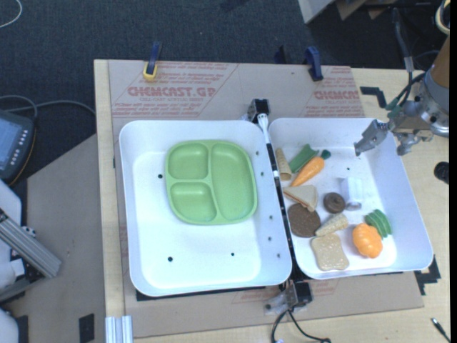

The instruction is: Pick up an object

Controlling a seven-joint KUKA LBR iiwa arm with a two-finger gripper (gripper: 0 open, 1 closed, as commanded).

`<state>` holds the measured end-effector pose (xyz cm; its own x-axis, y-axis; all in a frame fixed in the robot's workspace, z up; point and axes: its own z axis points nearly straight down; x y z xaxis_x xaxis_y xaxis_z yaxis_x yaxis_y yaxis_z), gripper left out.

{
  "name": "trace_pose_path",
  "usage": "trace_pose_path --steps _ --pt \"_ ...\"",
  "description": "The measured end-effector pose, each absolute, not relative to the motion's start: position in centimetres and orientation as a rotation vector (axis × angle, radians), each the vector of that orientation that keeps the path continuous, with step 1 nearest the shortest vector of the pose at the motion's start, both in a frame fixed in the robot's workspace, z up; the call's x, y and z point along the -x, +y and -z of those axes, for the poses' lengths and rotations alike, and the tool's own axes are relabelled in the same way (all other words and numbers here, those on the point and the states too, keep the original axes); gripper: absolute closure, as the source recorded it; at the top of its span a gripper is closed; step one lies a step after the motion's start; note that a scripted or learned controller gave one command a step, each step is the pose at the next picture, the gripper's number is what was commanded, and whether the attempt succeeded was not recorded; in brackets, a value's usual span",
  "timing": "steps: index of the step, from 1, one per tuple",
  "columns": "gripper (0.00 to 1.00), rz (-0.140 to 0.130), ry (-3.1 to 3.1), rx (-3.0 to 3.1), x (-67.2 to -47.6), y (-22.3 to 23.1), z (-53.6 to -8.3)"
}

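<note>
While the gripper [386,138] hangs over the upper right part of the right bin [414,191], its two grey fingers stand spread apart with nothing between them. One finger [370,137] points down and left toward the bin floor; the other sits nearer the bin's right wall.

Toy food lies below and to the left of the jaws, none of it touching them. Closest is the orange carrot [308,170], lying at a slant with a green piece [305,154] just beside its upper end. A tan cone-like piece [283,163] lies left of those, near the divide between the bins. Lower down come a sandwich wedge [301,195], a small dark round piece [334,203], a larger brown disc [305,221], a pale wedge [332,225] and a slice of toast [329,252]. An orange fruit [367,240] with a green leafy piece [379,221] sits toward the lower right corner. A pale, translucent thing lies near the middle (too faint to name).

Bare white floor stretches right under the fingers and along the right wall, so open room lies there, while the food crowds the left and lower parts.

Beside it, the left bin [143,213] holds a green divided plate [211,181], set toward its upper middle. Both bins rest on a brown printed board [178,88], clamped at its far edge by a yellow clip [151,68] and a blue clip [312,63]. Dark carpet [107,13] surrounds the bench.
</note>
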<state>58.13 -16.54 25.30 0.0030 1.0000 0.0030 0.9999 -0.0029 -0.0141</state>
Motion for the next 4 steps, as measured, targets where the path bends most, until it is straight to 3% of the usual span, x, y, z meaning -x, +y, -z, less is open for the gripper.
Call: trace_pose_path --steps 1,4 --pt "0.00 -0.001 -2.221 2.221 -58.4 -16.5 -26.1" --pt "0.00 -0.004 -2.218 2.218 -57.8 -16.4 -11.2"
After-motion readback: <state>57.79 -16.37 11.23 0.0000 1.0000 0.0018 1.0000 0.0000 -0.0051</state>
